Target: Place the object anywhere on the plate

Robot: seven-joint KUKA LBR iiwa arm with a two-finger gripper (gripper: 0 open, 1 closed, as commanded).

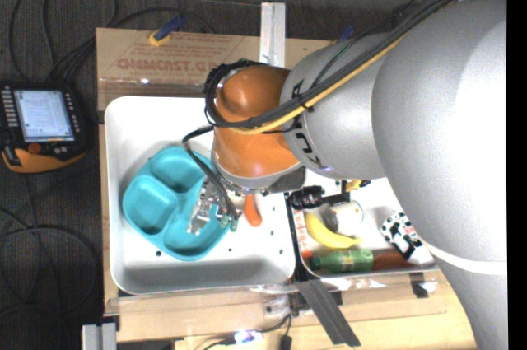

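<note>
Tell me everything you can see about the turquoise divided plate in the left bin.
The turquoise divided plate looks like smooth plastic, with rounded compartments separated by raised ridges. It lies flat, right side up, in the left white bin, toward its middle. The gripper hangs over the plate's right compartment, hiding part of it. The visible compartments hold nothing.

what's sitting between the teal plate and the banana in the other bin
In the camera view, an orange carrot-like piece lies on the white floor beside the teal plate; then comes the wall between the two bins, before the banana.
</note>
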